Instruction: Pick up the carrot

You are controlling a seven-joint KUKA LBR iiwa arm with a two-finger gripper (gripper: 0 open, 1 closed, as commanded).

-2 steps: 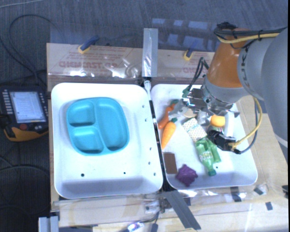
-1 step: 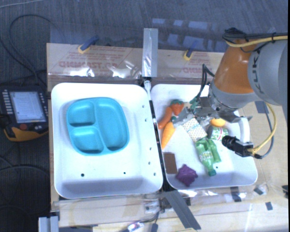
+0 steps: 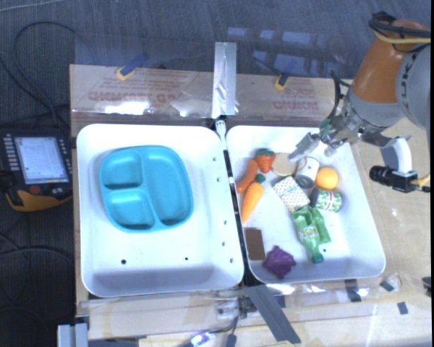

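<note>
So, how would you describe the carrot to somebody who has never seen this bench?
Look in the right white bin, along its left wall. The carrot lies there at a slant: an orange cone with a green top, just below a smaller orange carrot-like piece.

A blue divided tray sits in the left bin. A green bottle, purple grapes and an orange lie in the right bin. A handheld control pendant rests on the floor.
</note>
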